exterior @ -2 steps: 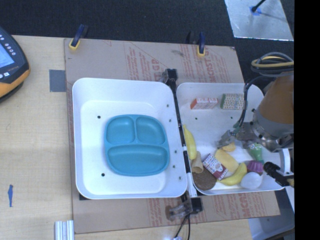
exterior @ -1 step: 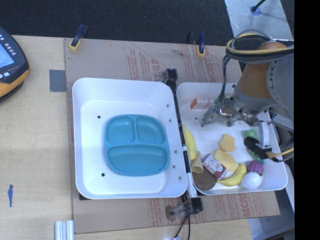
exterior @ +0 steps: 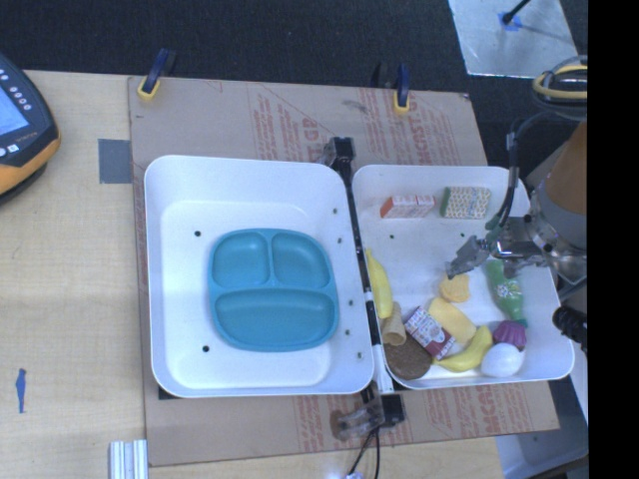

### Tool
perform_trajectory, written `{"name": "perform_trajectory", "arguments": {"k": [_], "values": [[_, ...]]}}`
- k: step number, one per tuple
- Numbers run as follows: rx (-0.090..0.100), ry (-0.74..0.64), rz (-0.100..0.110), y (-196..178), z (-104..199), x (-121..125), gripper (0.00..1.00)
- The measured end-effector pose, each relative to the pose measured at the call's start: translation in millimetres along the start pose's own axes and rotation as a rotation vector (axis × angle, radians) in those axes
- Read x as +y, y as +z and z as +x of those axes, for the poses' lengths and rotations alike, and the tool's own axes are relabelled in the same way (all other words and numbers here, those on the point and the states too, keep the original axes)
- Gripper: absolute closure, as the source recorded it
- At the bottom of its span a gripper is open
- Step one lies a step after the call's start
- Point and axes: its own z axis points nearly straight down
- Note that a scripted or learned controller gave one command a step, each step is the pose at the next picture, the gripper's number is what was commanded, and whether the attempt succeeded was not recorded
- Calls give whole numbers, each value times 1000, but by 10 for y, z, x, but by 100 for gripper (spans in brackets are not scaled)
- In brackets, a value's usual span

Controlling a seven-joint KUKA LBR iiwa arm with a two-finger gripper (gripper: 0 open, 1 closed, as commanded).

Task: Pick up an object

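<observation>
L bin [exterior: 160, 267]: blue plate [exterior: 273, 289]; R bin [exterior: 419, 180]: toy food; gripper [exterior: 477, 257] spread wide, holding nothing.

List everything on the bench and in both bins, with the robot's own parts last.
left bin: 1, white, left half of the bench
divided plate: 1, blue, middle of the left bin
right bin: 1, white, beside the left bin
small carton: 1, orange and white, far side of the right bin
patterned box: 1, greenish, right of the carton
banana: 1, yellow, near edge of the right bin
white egg: 1, white, near right corner
brown cookie: 1, brown, near left corner
clamps: 2, blue and yellow, far edge of the board
handheld pendant: 1, orange and grey, far left
arm: 1, right edge
tool: 1, grey, over the right bin
</observation>
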Motion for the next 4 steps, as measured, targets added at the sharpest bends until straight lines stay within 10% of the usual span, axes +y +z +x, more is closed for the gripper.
{"name": "perform_trajectory", "arguments": {"k": [1, 2, 4], "values": [[-1, -9, 7, 1250, -13, 399, 0], [-1, -9, -7, 972, 112, 1224, 0], [-2, -2, -1, 1076, 240, 1487, 0]]}}
